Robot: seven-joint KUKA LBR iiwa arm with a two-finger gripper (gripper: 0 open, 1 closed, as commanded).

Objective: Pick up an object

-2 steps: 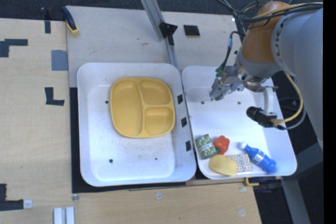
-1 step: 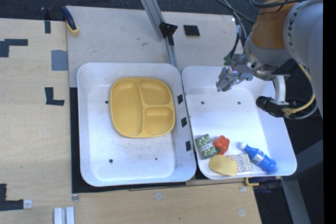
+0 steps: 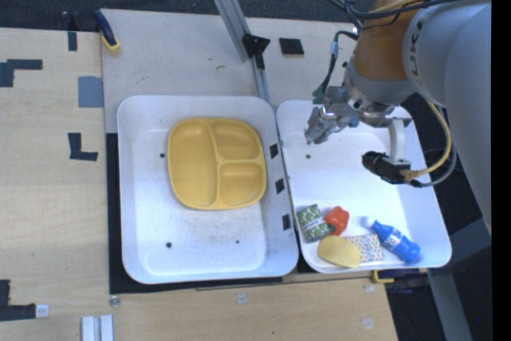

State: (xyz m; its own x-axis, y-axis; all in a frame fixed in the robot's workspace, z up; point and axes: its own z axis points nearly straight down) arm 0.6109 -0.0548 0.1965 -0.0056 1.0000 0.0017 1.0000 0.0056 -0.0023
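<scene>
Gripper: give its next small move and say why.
Probably carry the gripper toward the near end of the right bin before descending. It hangs over bare floor at the far end, while the blue bottle, yellow item and green packet cluster near the front.

one fixed overhead camera looks down slantwise on both bins [image 3: 128, 172].

Two white bins [image 3: 128, 172] sit side by side. One yellow tray [image 3: 216, 163], with three compartments, lies in the left bin. Five small things cluster at the lower right: one green packet [image 3: 311, 222], one red piece [image 3: 338, 218], one yellow lump [image 3: 338, 252], one patterned card [image 3: 368, 247], one blue bottle [image 3: 395, 241].
</scene>
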